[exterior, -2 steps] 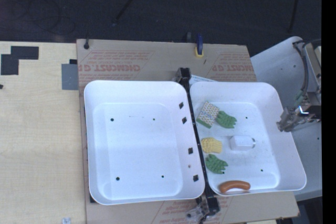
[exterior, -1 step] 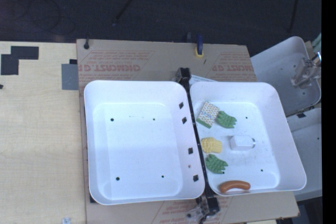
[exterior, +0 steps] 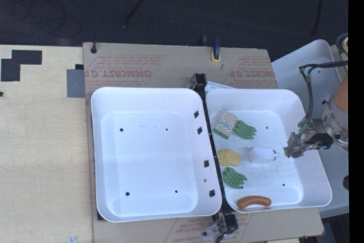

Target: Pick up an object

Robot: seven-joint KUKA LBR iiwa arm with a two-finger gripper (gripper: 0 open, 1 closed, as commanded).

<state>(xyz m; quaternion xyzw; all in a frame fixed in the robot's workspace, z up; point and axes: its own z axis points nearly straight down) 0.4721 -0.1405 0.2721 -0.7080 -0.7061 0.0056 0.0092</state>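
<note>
Landmark: black divider clip strip (exterior: 206,148) running btwn the two white bins; all places given rel. to it.
Left bin (exterior: 108,179): on the strip's left side, touching it; small dark dots on its floor.
Right bin (exterior: 318,190): on the strip's right side, touching it; holds all the loose objs.
Checkered block (exterior: 225,123): just right of the strip, upper part of the bin; yellow/pale squares, tilted.
Green leafy toy, upper (exterior: 245,130): touching the checkered block's right edge, a bit farther from the strip.
Yellow lump (exterior: 229,157): just right of the strip, abt mid-length, below the block.
Green leafy toy, lower (exterior: 234,178): just right of the strip, directly below the yellow lump, nearly touching it.
Orange sausage-shaped toy (exterior: 254,202): near the strip's lower end, by the bin's bottom wall, lying lengthwise.
Clear/whitish obj (exterior: 263,154): right of the yellow lump, mid bin; faint, hard to ID.
Gripper (exterior: 294,147): far right of the strip, over the right bin's right part, level w/ the yellow lump; tip points toward the strip.
Claw state: can't tell, dark and too small to read; nothing visibly in it.
Arm (exterior: 341,122): comes in from the right edge, orange band just showing at the edge.
Task objs: all lying on the right bin floor, apart from the gripper; nearest is the clear obj.
Bench board (exterior: 148,68): brown sheet w/ red print under both bins, extends above the strip's top end.
</note>
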